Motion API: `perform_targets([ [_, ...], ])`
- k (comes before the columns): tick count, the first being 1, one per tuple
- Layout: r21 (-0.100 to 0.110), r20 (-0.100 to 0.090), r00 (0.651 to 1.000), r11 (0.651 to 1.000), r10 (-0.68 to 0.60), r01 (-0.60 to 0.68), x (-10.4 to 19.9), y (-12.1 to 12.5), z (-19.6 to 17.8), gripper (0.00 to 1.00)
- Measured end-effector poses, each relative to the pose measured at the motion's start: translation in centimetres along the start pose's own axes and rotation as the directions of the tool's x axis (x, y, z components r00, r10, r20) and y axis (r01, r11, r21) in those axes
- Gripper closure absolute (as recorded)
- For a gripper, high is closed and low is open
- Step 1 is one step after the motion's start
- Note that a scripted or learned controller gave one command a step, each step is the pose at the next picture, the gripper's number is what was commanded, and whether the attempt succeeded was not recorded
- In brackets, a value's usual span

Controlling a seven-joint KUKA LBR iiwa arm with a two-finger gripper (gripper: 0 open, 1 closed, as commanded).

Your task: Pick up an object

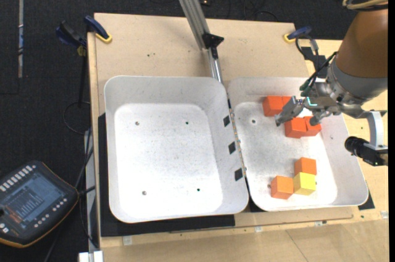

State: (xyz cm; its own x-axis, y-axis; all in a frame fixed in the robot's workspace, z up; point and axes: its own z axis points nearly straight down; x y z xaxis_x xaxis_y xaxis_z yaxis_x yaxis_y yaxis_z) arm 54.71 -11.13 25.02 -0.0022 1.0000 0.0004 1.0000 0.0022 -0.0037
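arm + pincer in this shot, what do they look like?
The arm is bulky and rounded, with an orange section above a grey wrist. The pincer has two slim grey fingers splayed from a metallic body that shows a small teal spot. Dark cables run along the wrist.

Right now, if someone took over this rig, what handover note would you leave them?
End effector: low in the right bin, fingers spread either side of an orange block, nothing visibly clamped.
Blocks: all in the right bin. A second orange block sits beside the first; near the front lie an orange block, a yellow block and another orange one.
Done: approach only.
Left: close, lift, confirm the grasp.
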Motion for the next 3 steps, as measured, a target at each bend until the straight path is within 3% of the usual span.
perform_targets([
  [1,-0.004,0.001,1.0,1.0,0.002,-0.002,0.0,0.1,-0.2,0.0],
  [3,0.001,0.0,1.0,1.0,0.004,-0.004,-0.6,-0.5,8.6,0.0],
])
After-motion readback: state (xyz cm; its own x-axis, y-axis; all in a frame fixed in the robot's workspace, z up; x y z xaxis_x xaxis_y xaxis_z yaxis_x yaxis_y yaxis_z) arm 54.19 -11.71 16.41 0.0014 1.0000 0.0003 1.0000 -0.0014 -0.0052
